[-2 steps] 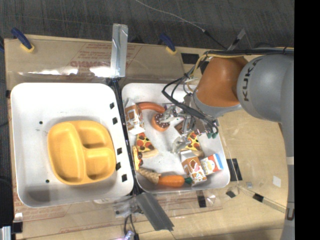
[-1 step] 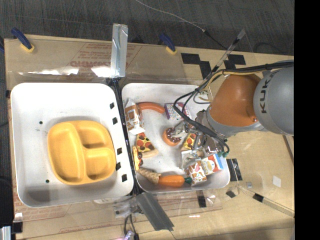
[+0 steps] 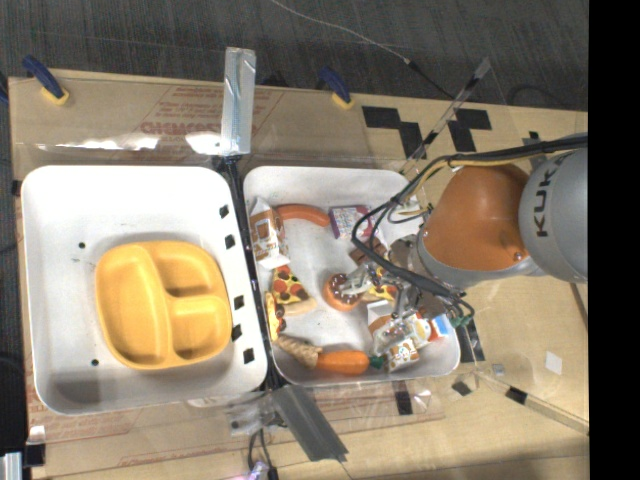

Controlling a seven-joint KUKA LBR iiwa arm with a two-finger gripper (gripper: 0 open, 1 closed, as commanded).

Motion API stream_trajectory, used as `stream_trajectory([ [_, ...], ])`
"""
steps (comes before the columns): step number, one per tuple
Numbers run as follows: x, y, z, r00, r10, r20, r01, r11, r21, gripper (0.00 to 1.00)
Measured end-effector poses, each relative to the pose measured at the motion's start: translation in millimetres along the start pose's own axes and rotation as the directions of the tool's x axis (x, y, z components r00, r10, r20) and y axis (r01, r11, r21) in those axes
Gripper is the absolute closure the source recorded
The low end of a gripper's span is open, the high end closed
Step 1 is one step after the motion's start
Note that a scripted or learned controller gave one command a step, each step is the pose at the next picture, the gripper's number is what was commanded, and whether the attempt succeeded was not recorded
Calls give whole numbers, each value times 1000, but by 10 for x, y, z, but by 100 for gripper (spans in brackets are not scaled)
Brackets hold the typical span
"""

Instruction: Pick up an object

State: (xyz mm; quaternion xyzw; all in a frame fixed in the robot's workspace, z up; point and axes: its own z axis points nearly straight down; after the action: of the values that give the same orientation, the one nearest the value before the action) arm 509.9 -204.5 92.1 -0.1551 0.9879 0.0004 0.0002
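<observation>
A fixed overhead camera looks down at a slant on two shallow white bins set side by side on a cardboard-covered bench. The left bin (image 3: 50, 268) holds a yellow divided tray (image 3: 160, 303) lying flat near its middle. The right bin (image 3: 320, 183) holds a scatter of small toy foods: a pizza slice (image 3: 289, 290), a carrot (image 3: 343, 362) along the near wall, a curved sausage (image 3: 300, 214) toward the far wall, a doughnut-like ring (image 3: 347, 291) near the middle, and some small printed packets. The grey arm with its orange band (image 3: 478, 223) reaches in from the right, and its gripper (image 3: 400, 313) is low over the right-hand side of this bin, among cables, just above the packets and close beside the ring. Whether the tool is spread or pressed together cannot be told; cables and wrist hide it. No object is seen held. Judging by looks, these toys are light, hard plastic, smooth and likely to slip. The carrot seems the easiest to take, pinched across its narrow middle, though it lies close to the wall.
</observation>
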Motion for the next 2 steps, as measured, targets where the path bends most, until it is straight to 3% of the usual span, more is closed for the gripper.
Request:
stream_trajectory([
  [1, 161, 22, -32, 999, -47, 15, 47, 999, 8, 0],
  [2, 147, 36, -130, 999, -52, 14, 52, 999, 7, 100],
])
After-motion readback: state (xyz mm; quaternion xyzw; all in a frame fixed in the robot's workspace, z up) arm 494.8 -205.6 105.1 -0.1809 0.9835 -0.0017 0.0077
